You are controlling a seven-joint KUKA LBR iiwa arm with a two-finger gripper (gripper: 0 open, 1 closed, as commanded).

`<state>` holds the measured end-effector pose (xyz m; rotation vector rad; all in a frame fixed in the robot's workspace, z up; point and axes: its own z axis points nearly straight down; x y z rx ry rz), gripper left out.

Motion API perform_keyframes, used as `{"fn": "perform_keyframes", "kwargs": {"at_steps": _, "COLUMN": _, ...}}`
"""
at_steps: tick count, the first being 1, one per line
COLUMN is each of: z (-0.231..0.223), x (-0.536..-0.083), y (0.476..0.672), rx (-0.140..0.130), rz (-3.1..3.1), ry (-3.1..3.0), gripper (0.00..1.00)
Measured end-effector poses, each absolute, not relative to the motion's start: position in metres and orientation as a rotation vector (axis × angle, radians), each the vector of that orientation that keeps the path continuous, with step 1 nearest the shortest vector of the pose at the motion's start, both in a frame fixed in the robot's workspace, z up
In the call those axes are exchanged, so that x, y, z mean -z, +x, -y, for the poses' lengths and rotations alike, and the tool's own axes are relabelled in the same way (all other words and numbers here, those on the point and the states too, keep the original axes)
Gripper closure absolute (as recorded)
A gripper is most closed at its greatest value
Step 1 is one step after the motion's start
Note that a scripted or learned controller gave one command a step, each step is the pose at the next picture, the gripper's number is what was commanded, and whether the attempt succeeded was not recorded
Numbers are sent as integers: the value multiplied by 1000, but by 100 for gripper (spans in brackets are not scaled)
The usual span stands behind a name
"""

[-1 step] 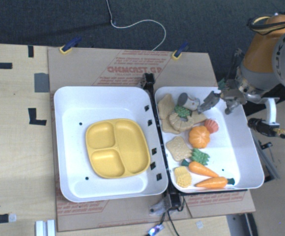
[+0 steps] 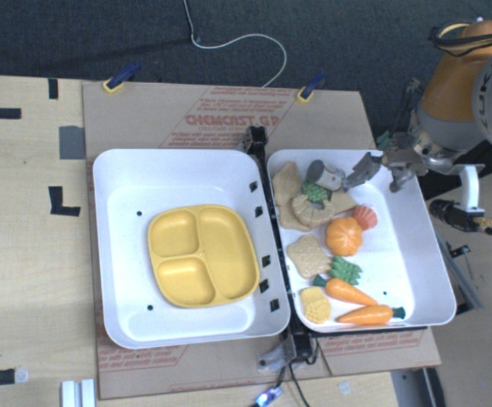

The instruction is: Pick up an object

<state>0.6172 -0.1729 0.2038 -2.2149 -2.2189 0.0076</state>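
Observation:
The right bin holds toy food. An orange lies near its middle, with a red piece just behind it. Two carrots and a corn cob lie at the front. A toast slice and a broccoli sit between them and the orange. Tan pieces, a grey object and a small green piece crowd the back left. My gripper hangs over the bin's back right corner. It is open, with nothing between its fingers.
The left bin holds a yellow divided plate. Black clips line the wall between the two bins. A white cable runs over the dark floor behind the bench. The arm stands at the right edge.

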Motion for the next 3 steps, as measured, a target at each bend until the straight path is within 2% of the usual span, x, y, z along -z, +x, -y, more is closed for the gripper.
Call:
{"fn": "perform_keyframes", "kwargs": {"at_steps": 1, "z": 173, "x": -147, "y": 625, "rx": -12, "rz": 2218, "ry": -2210, "gripper": 0}}
{"fn": "perform_keyframes", "kwargs": {"at_steps": 2, "z": 175, "x": -82, "y": 618, "rx": -9, "rz": 2219, "ry": -2214, "gripper": 0}}
{"fn": "perform_keyframes", "kwargs": {"at_steps": 3, "z": 175, "x": -82, "y": 618, "rx": -6, "rz": 2221, "ry": -2218, "gripper": 0}}
